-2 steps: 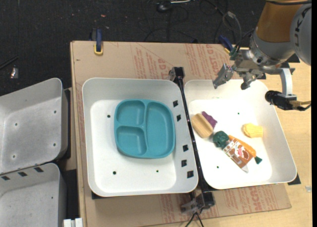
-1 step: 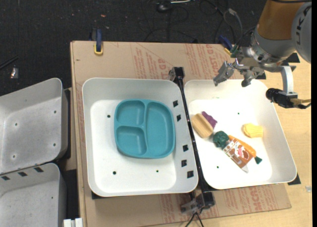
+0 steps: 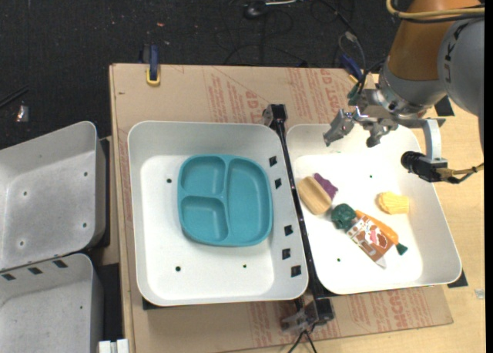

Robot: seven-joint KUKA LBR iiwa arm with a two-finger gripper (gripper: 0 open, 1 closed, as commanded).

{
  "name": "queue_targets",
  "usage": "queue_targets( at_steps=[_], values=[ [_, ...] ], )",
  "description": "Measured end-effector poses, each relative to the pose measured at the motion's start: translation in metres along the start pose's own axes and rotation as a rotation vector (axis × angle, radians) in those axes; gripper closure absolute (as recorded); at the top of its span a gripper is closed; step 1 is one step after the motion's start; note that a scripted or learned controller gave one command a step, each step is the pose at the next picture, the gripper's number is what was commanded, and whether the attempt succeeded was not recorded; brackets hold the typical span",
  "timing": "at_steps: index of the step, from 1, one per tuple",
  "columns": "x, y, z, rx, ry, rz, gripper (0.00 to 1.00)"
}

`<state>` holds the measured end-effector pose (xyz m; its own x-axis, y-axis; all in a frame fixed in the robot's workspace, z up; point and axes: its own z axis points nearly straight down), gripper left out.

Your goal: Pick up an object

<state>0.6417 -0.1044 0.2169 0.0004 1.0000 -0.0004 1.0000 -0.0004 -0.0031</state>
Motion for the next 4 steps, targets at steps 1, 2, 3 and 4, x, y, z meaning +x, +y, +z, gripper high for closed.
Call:
queue_targets(
  at_steps=[1,2,3,4],
  values=[
    [0.0,0.003,0.064,0.002,0.001,0.0,0.0],
    [0.001,-0.007,0.114,0.001,0.001,0.001,0.0],
    [0.001,-0.006,0.1,-0.005,-0.001,0.001,1.0],
    [0.011,-0.001,0.044,-0.01,0.0,-0.004,1.0]
  ],
)
